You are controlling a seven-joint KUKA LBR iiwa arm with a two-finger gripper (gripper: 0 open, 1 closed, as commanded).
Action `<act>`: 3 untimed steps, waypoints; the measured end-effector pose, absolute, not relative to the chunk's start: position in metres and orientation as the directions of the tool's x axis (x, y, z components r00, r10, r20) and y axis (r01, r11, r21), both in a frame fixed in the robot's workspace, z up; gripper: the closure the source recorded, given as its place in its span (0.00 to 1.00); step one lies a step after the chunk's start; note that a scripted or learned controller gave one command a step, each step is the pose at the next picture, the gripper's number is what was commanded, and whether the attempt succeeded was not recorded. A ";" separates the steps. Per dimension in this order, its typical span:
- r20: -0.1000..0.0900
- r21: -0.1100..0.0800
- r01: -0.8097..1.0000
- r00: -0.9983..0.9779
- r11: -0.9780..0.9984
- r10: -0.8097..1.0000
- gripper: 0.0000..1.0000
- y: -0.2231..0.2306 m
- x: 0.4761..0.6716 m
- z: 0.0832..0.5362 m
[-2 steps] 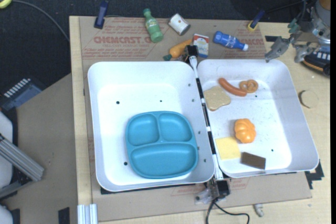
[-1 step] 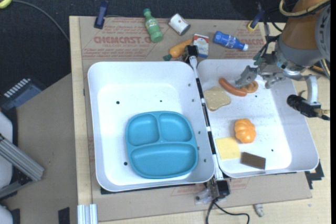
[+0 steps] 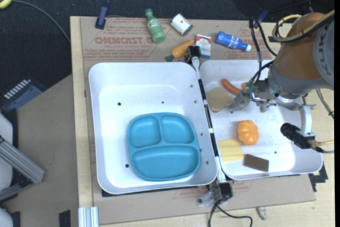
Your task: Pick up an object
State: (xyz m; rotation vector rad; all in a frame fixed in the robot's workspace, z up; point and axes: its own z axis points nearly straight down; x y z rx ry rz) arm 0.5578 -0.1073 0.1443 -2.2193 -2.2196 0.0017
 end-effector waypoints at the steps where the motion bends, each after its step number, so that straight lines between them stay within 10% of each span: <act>1: 0.001 -0.002 1.000 0.001 -0.001 1.000 0.00 -0.112 0.508 0.084; 2: 0.000 0.001 1.000 0.001 -0.001 1.000 1.00 -0.112 0.509 0.094; 3: 0.001 0.002 1.000 -0.002 0.002 1.000 1.00 -0.042 0.526 0.185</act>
